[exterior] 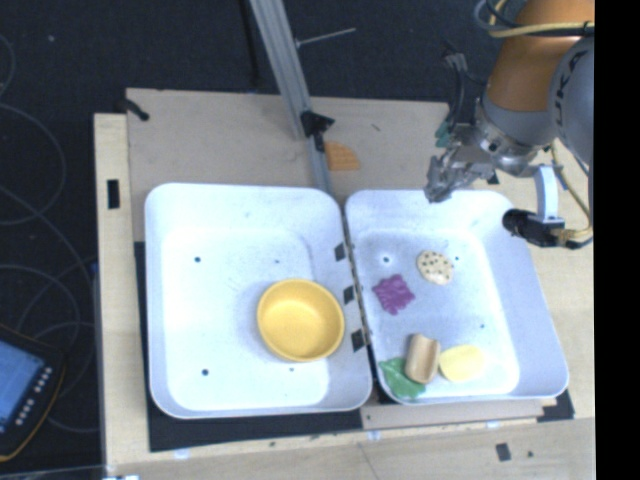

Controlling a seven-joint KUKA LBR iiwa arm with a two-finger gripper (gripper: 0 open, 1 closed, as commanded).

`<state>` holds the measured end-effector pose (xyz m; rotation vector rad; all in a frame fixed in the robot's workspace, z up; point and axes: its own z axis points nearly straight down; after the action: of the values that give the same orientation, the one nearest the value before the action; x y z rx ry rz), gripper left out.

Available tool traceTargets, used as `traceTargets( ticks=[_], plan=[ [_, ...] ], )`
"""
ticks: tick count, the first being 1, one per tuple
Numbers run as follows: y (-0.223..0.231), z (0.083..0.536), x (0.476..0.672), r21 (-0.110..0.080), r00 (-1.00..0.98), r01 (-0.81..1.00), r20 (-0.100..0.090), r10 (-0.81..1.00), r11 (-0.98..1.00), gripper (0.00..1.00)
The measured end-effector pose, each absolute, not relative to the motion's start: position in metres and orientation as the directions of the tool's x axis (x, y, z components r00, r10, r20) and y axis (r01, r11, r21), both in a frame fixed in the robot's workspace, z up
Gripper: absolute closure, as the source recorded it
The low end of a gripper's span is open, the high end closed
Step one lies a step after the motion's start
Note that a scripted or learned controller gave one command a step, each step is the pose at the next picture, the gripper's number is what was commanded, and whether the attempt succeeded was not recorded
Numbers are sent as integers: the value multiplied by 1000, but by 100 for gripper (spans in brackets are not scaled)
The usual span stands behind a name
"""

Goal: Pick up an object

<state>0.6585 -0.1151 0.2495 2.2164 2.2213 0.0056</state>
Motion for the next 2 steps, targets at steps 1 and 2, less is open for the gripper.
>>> traceTargets(
  ticks=[1, 2],
  plan=[
    [-61, 238, 662, 0, -6, 1000, 0, 1000, 6, 100],
    [-8, 231, 670, 2, -6, 1000, 0, 1000, 6, 100]
  ],
)
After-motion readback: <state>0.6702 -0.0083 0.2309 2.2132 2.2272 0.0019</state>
